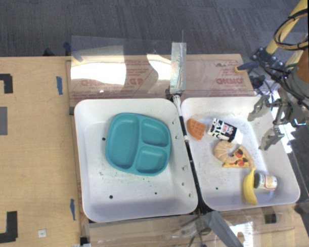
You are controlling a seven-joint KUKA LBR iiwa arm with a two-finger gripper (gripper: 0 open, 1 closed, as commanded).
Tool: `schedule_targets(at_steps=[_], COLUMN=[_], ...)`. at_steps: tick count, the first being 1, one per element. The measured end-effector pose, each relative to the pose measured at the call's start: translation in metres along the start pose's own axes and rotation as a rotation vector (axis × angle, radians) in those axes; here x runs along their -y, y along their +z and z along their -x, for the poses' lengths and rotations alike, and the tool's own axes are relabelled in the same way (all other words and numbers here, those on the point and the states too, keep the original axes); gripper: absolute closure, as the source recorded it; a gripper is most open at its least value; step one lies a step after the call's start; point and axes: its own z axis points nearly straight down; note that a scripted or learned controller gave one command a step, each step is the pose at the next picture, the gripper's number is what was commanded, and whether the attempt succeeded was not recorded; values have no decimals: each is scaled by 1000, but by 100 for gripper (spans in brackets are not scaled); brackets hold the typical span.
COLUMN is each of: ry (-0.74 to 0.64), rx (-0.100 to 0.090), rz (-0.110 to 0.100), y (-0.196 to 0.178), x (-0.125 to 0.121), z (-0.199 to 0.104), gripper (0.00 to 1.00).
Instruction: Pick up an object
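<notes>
Single fixed camera above bench (29, 150), looking down aslant — both bins (91, 198) framed

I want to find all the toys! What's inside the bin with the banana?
The right bin holds a banana, a small jar, a pizza slice, a croissant, an orange piece and a black-and-white carton. Anything underneath them is hidden.

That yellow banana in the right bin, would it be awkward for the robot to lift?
Probably somewhat. The curved yellow toy banana looks smooth and glossy, so it may slip between fingers. Its bent shape could pivot when pinched off-centre. It lies against a small jar, which might get nudged.
</notes>
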Motion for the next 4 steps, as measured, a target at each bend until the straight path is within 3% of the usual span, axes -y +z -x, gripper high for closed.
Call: schedule_targets(at_steps=[1,2,3,4], ry=[271,514,801,1021], rx=[-9,4,-1,10], rz=[2,2,-1,3], y=[119,172,164,172], x=[-60,-49,-41,-46], z=[-48,-73,-41,-72], gripper=[0,0,0,0])
